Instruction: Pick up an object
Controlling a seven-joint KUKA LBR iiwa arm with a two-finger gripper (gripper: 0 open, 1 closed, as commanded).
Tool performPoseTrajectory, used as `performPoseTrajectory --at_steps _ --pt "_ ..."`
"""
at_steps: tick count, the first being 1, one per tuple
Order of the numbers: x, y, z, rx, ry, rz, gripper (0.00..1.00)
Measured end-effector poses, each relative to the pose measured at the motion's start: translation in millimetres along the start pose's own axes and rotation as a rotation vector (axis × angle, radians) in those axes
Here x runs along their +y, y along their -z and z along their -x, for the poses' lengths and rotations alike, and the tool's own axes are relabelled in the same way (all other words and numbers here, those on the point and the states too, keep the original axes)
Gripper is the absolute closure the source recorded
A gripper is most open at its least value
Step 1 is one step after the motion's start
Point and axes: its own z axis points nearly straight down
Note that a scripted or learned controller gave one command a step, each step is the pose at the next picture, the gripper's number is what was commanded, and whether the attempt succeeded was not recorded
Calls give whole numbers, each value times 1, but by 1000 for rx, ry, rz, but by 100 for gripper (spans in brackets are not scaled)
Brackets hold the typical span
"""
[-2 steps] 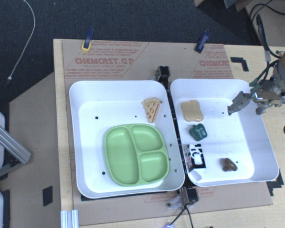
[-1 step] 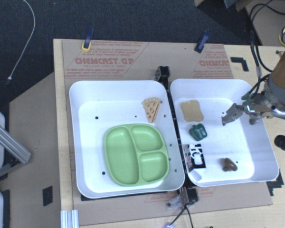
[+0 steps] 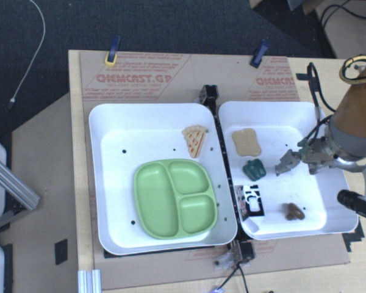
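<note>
The claw hovers over the right bin; I cannot tell whether it is spread or closed. Just left of it lies a small green toy, probably light, stiff and slick, so grip across its middle.

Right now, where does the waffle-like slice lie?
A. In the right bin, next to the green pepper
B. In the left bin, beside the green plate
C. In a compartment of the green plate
B: the waffle-like slice lies on the left bin's floor, just beyond the green plate.
</note>
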Motion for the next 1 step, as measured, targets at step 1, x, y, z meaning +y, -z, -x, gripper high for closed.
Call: performPoseTrajectory --at_steps 1 --pt "-9 -48 -1 0 0 -1 0"
